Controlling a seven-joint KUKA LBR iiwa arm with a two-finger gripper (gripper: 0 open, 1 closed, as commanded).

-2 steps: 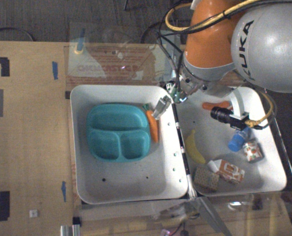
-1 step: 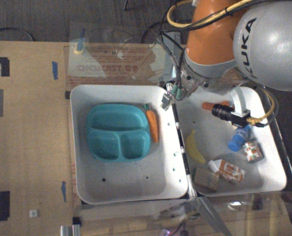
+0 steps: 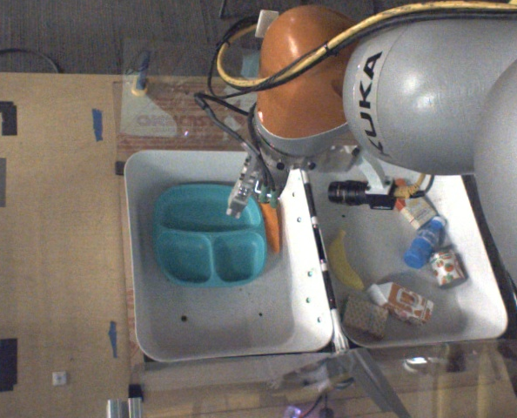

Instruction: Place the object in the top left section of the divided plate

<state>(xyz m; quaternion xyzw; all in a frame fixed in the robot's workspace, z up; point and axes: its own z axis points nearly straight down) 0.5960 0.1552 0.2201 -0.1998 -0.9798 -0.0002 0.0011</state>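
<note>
One orange carrot-like object (image 3: 272, 225) lies just off the right rim of the teal divided plate (image 3: 210, 233), inside the left bin (image 3: 215, 320), its long axis running along that rim. The gripper (image 3: 241, 200) hangs over the plate's upper right part, so the object sits just to its right. Whether the jaws are parted or clenched, I cannot tell. Nothing visibly sits between them.

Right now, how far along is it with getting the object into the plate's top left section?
Not done: the teal divided plate holds nothing. The end effector hangs over the plate's upper right edge, an orange carrot-like object lying just beside the rim. Placing it remains.
</note>
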